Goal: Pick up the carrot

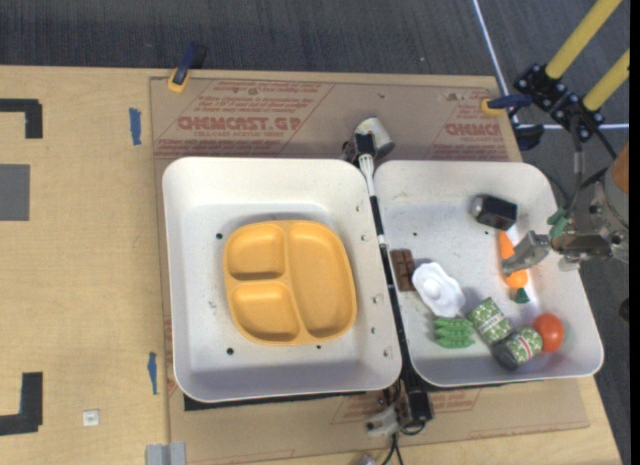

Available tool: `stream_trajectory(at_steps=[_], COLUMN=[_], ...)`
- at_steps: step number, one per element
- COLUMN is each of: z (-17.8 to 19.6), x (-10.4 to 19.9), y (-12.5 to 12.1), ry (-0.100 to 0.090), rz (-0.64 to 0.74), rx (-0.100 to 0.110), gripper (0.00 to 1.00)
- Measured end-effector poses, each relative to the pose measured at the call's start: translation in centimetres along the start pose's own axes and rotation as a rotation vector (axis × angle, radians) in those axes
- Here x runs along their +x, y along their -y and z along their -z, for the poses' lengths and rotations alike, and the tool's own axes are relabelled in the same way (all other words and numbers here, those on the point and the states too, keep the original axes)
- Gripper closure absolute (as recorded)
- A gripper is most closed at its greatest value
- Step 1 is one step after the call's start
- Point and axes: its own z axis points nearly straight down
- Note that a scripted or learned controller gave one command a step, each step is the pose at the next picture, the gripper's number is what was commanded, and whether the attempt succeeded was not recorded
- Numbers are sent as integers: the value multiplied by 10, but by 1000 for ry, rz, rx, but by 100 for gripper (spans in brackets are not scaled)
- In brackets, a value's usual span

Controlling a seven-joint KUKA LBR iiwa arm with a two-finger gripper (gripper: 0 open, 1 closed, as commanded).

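In the right bin (pixel 570 358), nearest the camera, a tomato (pixel 548 330) lies beside two green cans (pixel 505 333) and pea pods (pixel 452 331); farther back the carrot (pixel 512 258) rests by the right wall, the end effector (pixel 533 250) touching it, whether gripping or not I cannot tell; the left bin (pixel 190 283) holds a yellow divided plate (pixel 290 280).

A light wooden bench (pixel 80 283) fills most of the view, with a brown cardboard sheet (pixel 300 118) laid across it. Beyond the bench's far edge lies dark grey carpet (pixel 300 3) under even light
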Motion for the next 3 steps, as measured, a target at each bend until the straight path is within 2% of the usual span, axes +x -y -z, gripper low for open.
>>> stream_trajectory(at_steps=[1, 2, 3], z=[-157, -147, -147], x=[-55, -57, -57], y=[-25, -26, -26], ry=[-3, 1, 1], rz=[237, 235, 235], rx=[-4, -7, -7], gripper=[0, 100, 0])
